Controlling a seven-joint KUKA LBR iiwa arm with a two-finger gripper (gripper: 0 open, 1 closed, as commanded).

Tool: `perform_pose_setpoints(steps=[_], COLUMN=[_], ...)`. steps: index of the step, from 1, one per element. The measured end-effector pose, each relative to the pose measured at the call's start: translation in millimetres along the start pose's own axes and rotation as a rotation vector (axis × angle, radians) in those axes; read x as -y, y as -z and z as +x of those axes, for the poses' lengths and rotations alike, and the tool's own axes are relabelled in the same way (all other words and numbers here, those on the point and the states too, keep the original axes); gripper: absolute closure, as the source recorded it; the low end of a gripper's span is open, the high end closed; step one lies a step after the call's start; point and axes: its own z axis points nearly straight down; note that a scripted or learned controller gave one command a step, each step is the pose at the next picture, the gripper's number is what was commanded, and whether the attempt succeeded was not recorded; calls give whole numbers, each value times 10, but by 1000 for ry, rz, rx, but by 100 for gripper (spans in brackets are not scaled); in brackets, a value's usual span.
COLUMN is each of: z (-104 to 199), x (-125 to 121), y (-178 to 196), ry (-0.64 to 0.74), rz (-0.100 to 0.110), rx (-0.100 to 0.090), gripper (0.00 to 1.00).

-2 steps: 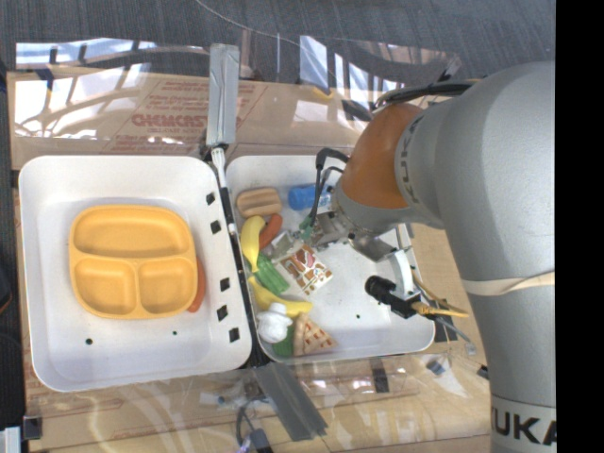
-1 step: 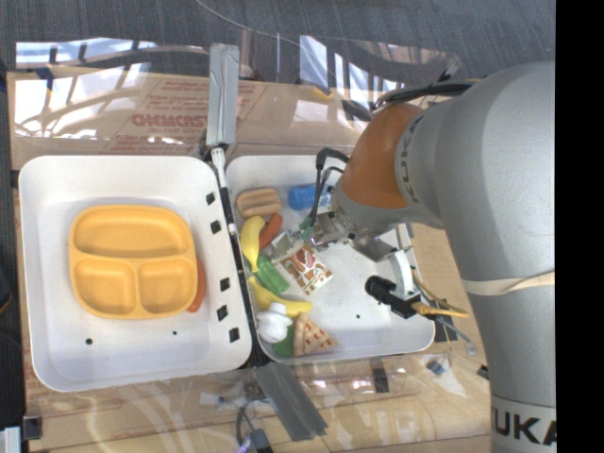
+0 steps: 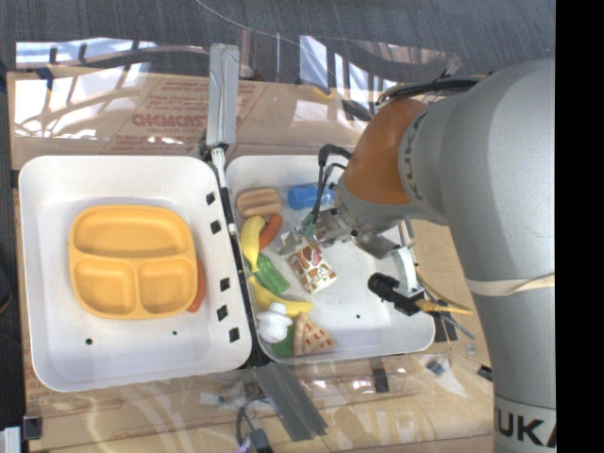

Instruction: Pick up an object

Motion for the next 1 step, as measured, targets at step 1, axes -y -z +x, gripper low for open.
perform_pose_setpoints(steps=[1], z=[-265], x=[547], y=[477], ry=[-95], rz=[1], rx=[1], gripper=[100])
